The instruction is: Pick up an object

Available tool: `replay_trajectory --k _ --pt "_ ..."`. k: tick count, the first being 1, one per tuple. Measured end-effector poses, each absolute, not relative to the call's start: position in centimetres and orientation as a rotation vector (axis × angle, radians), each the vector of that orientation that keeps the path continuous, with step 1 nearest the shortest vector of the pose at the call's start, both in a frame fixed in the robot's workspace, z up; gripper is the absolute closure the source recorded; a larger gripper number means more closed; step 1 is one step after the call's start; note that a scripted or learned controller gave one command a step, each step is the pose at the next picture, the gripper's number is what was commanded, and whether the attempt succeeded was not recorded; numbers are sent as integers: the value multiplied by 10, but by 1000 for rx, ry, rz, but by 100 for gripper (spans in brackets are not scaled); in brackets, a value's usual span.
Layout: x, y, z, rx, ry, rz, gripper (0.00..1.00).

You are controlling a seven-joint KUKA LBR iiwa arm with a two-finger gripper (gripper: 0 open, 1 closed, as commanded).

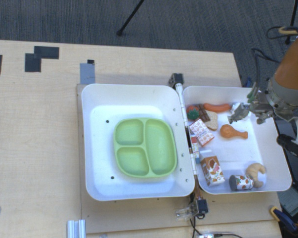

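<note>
Gripper: gripper (244, 111) hangs over the upper right part of the right bin, just above the drumstick — whether it is open or closed I cannot tell, and nothing shows in its grasp.
Arm: grey arm (287, 100) with its orange band (293, 68) reaches in from the right edge, over the right bin's far rim.
Right bin: white right bin (273, 155) holds a scatter of toy food.
Drumstick: orange drumstick (232, 132) lies on the bin floor below the gripper, apart from it as far as can be seen.
Carrot: orange carrot (216, 107) lies near the bin's top wall, to the left of the gripper.
Green item: small green piece (193, 114) sits by the bin's left wall, beside a dark brown piece (204, 115).
Packet: red and white packet (201, 133) lies tilted against the left wall.
Carton: small carton (213, 170) with a red and white print lies in the lower left part.
Can: little can (240, 182) lies on its side near the bottom wall, touching a tan croissant (256, 171).
Left bin: white left bin (97, 133) holds a green divided plate (145, 148) — three compartments, set near the middle.
Bench: light wooden bench (35, 143) bears both bins side by side.
</note>
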State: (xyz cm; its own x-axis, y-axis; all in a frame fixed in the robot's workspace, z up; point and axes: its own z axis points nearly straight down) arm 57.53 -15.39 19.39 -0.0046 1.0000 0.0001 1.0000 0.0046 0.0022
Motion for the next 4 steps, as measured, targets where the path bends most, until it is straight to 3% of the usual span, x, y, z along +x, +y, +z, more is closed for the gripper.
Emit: replay_trajectory --k 1,2,3,4 --pt "557 -126 98 2214 2218 8 0" --pt "623 -136 85 2212 2226 3 0" --pt "625 -136 98 2206 2228 8 100" --pt "607 -76 209 2212 2226 7 100"
